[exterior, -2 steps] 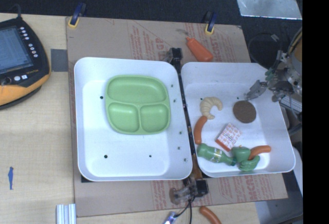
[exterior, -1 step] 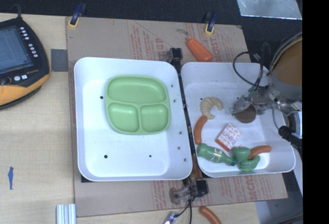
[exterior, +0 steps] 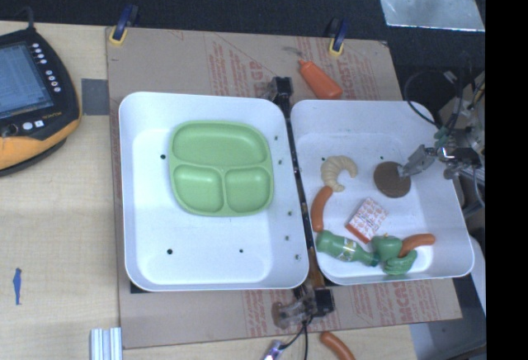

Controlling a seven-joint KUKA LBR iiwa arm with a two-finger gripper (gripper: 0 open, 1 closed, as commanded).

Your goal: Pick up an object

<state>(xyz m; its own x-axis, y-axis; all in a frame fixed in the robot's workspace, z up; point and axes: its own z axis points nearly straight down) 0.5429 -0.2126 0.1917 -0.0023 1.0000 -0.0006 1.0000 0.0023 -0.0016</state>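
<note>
The right bin (exterior: 445, 210) holds a pale croissant (exterior: 339, 170), a brown round disc (exterior: 391, 179), an orange-red sausage (exterior: 321, 206), a red and white packet (exterior: 366, 219), a green bottle (exterior: 345, 247), a green lump (exterior: 393, 255) and a small orange carrot (exterior: 417, 242). In the left bin (exterior: 148, 210) lies a green divided plate (exterior: 221, 167). My gripper (exterior: 417, 160) reaches in from the right edge, low over the right bin, its tip just right of the brown disc. Nothing visible is held in it.
An orange toy (exterior: 320, 79) lies on the cardboard behind the right bin, and another sausage (exterior: 338, 343) lies in front of it. A teach pendant (exterior: 29, 98) sits at far left. Clamps (exterior: 124, 24) hold the cardboard's back edge.
</note>
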